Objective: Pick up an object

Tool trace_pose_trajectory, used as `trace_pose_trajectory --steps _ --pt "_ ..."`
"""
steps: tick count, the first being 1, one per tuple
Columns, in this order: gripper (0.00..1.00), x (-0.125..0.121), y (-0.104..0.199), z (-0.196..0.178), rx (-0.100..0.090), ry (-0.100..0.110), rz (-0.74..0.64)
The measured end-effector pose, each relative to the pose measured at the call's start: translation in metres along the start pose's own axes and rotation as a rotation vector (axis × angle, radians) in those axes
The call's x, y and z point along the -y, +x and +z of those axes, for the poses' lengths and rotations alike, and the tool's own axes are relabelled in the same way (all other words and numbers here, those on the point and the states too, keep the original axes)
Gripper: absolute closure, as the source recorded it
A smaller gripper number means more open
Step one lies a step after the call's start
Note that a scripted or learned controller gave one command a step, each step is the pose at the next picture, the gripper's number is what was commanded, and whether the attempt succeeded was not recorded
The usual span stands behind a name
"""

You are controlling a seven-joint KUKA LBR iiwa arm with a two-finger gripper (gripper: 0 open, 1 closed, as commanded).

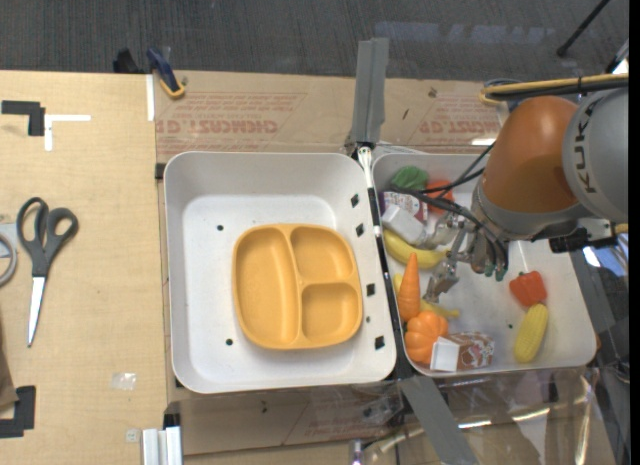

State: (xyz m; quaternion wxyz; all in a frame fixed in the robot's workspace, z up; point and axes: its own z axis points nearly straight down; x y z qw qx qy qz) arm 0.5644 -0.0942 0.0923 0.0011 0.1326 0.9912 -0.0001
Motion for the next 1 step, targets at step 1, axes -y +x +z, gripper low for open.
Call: trace_pose_trajectory --steps 1 --pt "0.0 0.1133 0.0054 -0.0013 0.003 0.0 -0.015"
